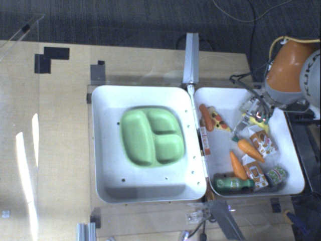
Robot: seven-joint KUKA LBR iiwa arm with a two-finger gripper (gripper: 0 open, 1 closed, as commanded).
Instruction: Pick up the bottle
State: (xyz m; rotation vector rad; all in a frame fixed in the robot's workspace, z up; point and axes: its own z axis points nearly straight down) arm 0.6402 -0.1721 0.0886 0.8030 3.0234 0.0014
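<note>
The tray [152,136] lies in the left bin [100,134]. Right of the tray, the bottle [234,183] lies along the right bin's [296,159] near wall, carrots [250,149] behind it.

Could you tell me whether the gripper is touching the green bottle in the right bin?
Apart. The camera view shows the gripper near the bin's far side, while the bottle lies along its near wall, with carrots and cartons between them.

A green bottle [234,184] lies on its side along the near wall of the right bin, its dark end, possibly the cap, pointing left.
</note>
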